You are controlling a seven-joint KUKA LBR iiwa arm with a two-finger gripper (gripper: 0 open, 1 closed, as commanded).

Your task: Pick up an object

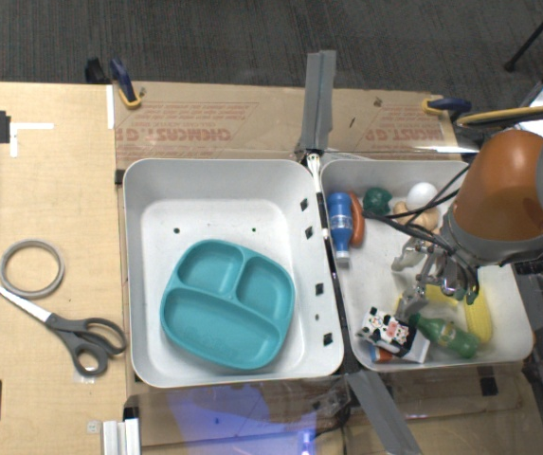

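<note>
On the desk's point(53, 368) left side a roll of tape point(32, 266) lies above a pair of grey-handled scissors point(67, 330), and a brown item at the left edge is cut off and hard to name. The left bin point(148, 207) carries a teal divided plate point(228, 303) lying flat, tilted toward its front right corner. The right bin point(510, 344) is crowded: a blue bottle with an orange band point(341, 222) lies along its left wall, a dark green round thing point(377, 201) and a white ball point(422, 194) sit near its back edge, with a tan object beside the ball half hidden by cables. Near the front edge lie a small black-and-white patterned box point(386, 328), a green bottle point(446, 336) on its side and a yellow banana-like piece point(478, 318) — partly covered by the arm. The tool point(439, 282) hangs low over the middle of this bin, just above the green bottle and touching distance from the yellow piece; its metal parts blur together with cables, so I cannot tell how it stands or whether anything sits in it. The arm's orange band point(503, 188) hides the bin's back right corner.
</note>
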